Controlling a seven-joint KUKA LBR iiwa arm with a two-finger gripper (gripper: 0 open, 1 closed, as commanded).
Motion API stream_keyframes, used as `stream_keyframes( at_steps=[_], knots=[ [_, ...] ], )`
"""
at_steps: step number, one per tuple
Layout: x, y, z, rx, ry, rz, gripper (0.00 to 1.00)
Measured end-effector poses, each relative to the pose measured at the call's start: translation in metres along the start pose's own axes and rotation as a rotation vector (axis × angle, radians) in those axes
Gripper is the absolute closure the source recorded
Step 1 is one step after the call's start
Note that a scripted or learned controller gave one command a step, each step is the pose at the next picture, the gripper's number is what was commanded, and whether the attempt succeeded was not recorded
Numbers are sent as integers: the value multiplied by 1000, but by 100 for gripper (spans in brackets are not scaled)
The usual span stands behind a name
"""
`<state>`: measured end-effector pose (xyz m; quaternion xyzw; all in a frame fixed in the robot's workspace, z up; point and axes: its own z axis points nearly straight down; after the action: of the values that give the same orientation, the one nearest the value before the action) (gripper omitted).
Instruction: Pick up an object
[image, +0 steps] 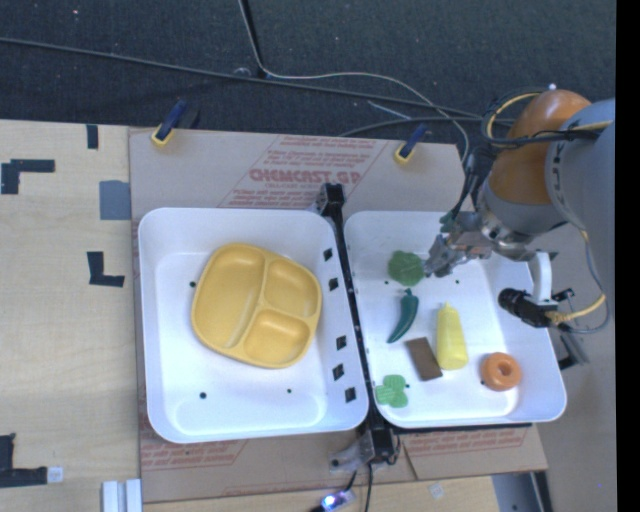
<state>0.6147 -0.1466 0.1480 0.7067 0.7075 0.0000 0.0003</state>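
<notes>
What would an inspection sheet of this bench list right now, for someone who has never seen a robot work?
Surface: two white bins, left bin and right bin, on cardboard.
Job's things: green leafy piece, green pepper, yellow piece, brown block, orange ring, small green piece, all in the right bin.
Clutter: yellow divided plate in the left bin.
Grippers: gripper beside the leafy piece; grip unclear.
Cables: black cables behind the bins.
Surroundings: yellow clamps, dark floor.

The arm (560, 170) is cut off by the right edge, and the gripper (441, 260) beside the green leafy piece (405, 267) is too small to resolve.
</notes>
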Motion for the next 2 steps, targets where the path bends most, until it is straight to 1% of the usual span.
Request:
stream_keyframes(
  at_steps=[1,2],
  knots=[
    [3,-4,-42,1,0,-1,100],
    [-3,-1,-101,-2,-1,-1,100]
  ],
)
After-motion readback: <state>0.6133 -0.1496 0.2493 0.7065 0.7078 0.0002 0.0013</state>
